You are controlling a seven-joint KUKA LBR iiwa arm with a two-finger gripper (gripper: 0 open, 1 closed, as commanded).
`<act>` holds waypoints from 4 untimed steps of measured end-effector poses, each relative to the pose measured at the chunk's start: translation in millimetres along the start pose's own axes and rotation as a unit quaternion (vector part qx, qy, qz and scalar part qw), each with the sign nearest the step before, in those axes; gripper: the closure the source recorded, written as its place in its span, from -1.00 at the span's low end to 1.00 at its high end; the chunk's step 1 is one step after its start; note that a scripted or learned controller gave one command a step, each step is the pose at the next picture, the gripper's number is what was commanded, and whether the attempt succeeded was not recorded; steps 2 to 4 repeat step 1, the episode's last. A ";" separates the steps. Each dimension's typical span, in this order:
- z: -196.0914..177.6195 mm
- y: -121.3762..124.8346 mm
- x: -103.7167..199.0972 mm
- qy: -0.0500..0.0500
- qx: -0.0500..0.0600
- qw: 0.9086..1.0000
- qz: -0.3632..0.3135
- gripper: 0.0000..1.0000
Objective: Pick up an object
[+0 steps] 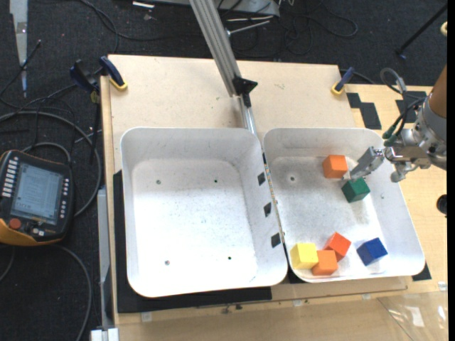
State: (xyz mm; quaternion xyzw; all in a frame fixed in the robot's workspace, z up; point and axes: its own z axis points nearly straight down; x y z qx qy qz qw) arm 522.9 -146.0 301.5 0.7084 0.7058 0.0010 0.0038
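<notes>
On the wooden bench (213, 91) sit two shallow white bins side by side: the left bin (192, 208) and the right bin (398, 212), which holds all the blocks. From the right edge the arm (434, 119) reaches in over the right bin's far side, and its gripper (366, 163) points down and leftward into that bin.

Two blocks lie at the gripper's tip: an orange cube (335, 166) just to its left, and a green cube (355, 190) just below it, apparently touching or nearly touching the finger. Whether the jaws are parted or closed cannot be told at this slant, and no block is visibly between them, so nothing counts as held.

Near the bin's front edge sits a cluster: a yellow cube (305, 254), a second orange cube (325, 262) touching it, a red-orange cube (339, 244) just behind, and a blue cube (371, 251) a little apart to the right.

The likely target is the green or the nearby orange cube. The risk, as I judge it, is that the two sit close together, so a descending finger could land on top of one or nudge it aside rather than straddle it. The green cube also looks turned relative to the fingers, so a closing grip might squeeze a corner and let it slip out.
</notes>
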 end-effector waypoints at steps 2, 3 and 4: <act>101.2 84.7 -56.7 0.001 0.005 1.000 -0.001 -1.00; 101.2 84.7 -56.7 0.001 0.005 1.000 -0.001 -1.00; 101.2 84.7 -56.7 0.001 0.005 1.000 -0.001 -1.00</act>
